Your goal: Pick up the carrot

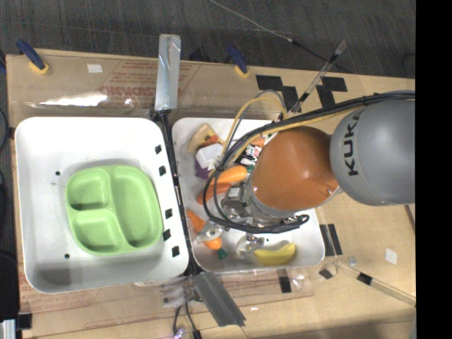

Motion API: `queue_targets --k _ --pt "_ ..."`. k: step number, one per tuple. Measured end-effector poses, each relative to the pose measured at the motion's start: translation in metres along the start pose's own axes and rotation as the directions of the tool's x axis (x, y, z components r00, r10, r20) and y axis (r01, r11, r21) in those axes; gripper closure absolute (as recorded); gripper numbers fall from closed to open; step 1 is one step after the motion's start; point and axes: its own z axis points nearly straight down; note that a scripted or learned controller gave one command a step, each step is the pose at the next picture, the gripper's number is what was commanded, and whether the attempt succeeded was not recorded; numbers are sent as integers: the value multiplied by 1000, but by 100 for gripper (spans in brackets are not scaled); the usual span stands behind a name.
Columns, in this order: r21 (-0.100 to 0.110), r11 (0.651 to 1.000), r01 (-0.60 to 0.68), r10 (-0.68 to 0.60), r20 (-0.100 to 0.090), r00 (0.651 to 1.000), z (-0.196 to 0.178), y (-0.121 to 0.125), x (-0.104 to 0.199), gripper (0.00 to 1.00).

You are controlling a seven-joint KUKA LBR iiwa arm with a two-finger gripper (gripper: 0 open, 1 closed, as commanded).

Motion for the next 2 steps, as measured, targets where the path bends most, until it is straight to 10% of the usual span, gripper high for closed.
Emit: queue_targets --k 1,2 --pt "4 888 460 -460 0 888 7 2 13 0" --pt "5 884 467 -467 2 884 -2 2 9 100"
